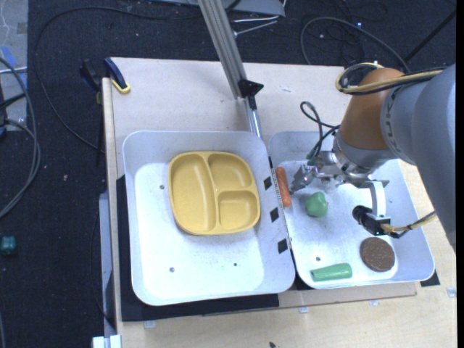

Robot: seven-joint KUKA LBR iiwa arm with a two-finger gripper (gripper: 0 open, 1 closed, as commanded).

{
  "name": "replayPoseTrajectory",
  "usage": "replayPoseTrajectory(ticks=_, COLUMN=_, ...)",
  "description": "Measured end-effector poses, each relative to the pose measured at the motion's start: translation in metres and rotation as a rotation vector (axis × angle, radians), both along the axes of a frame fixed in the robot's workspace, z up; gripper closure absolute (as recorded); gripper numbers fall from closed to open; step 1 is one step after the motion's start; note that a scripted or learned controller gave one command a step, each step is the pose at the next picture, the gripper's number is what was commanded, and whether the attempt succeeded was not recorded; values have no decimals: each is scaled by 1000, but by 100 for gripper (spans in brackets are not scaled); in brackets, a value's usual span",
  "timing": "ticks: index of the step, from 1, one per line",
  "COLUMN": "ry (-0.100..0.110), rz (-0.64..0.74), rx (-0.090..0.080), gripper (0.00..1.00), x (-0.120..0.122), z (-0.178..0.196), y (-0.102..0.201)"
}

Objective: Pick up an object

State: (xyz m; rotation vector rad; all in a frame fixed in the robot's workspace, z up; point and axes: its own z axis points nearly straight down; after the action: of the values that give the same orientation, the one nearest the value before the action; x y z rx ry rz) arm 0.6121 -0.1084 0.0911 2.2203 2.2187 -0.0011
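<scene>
My gripper (306, 180) reaches into the right bin (413, 216) from the right, low over its upper left part. Just below its tips lies a small round green object (316, 205), close to the fingers but not between them. An orange carrot-like stick (283, 187) lies along the bin's left wall, left of the gripper. A green oblong piece (331, 272) rests near the bin's front edge, and a brown round disc (378, 254) sits at the front right.
The left bin (152, 259) holds a yellow divided plate (214, 192). A slanted metal pole (228, 46) runs from the top down to the gap between the bins. A black cable with a connector (370, 220) hangs from the wrist over the right bin.
</scene>
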Motion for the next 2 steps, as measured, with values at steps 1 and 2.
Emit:
replayPoseTrajectory(ticks=1, ry=-2, rz=0, rx=0, gripper=100, x=1, z=13, y=0)
replayPoseTrajectory(ticks=2, ry=-4, rz=0, rx=1, gripper=100, x=5, z=62, y=-9)
